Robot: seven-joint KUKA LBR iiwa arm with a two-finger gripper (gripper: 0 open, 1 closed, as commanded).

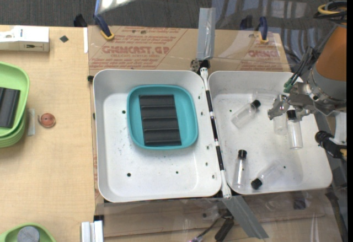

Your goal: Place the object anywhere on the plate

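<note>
1. The tabletop (49,180) is light wood and carries two shallow white bins side by side: the left bin (110,169) and the right bin (314,177).
2. A teal plate (134,119) with rounded corners lies flat in the upper middle of the left bin. A dark ribbed insert (160,121) fills its centre.
3. Four clear vials with black caps show in the right bin, all well apart from the plate.
4. The first vial (244,114) lies tilted in the upper left part of the right bin, cap toward the upper right.
5. The second vial (241,167) lies near the lower left part of the bin, cap pointing up the view.
6. The third vial (266,176) lies tilted near the bin's lower edge, cap at its lower left end.
7. The fourth vial (294,133) points lengthwise down the view directly beneath the hand (285,107), its cap end at the fingertips.
8. The arm (333,64), grey with an orange band, enters from the view's right and places the hand over the upper right part of the right bin.
9. Hand state: it cannot be told whether the hand is open, closed, or gripping the fourth vial; the metal parts blur together at the cap.
10. A sheet of brown cardboard (143,48) lies behind the bins.
11. A green tray (14,104) sits at the left edge of the tabletop.
</note>
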